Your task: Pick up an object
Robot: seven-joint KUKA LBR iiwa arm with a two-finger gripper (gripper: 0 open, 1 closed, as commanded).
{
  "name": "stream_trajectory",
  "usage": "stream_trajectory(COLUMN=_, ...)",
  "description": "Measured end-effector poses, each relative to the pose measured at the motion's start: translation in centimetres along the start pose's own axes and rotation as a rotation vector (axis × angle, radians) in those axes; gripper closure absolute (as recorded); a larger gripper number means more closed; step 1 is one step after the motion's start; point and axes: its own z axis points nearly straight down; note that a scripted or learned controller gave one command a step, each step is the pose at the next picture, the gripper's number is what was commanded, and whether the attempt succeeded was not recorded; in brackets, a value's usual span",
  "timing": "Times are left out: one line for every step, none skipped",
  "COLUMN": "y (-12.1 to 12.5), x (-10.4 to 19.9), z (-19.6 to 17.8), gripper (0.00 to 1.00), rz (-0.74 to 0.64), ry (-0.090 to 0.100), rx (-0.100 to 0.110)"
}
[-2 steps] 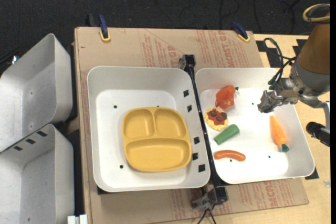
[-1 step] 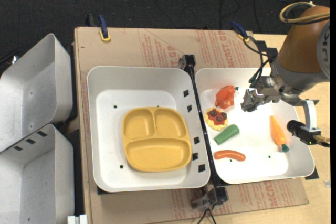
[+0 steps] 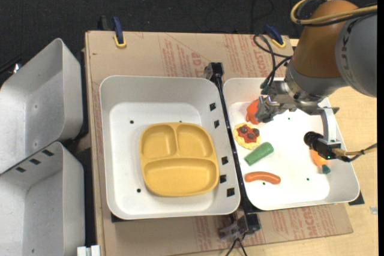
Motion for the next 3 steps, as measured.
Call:
stream_trajectory(y=0.7, x=4.3, z=-0.8, gripper=1.0, rz=-0.001, ry=0.0, rx=0.0)
stream_trajectory(y=0.8, x=8.6, z=-0.6, gripper=1.0, rz=0.0, ry=0.0, rx=0.001)
stream_trajectory(y=1.3, x=13.5, z=-2.0, gripper=1.0, rz=0.0, ry=0.001, rx=0.0)
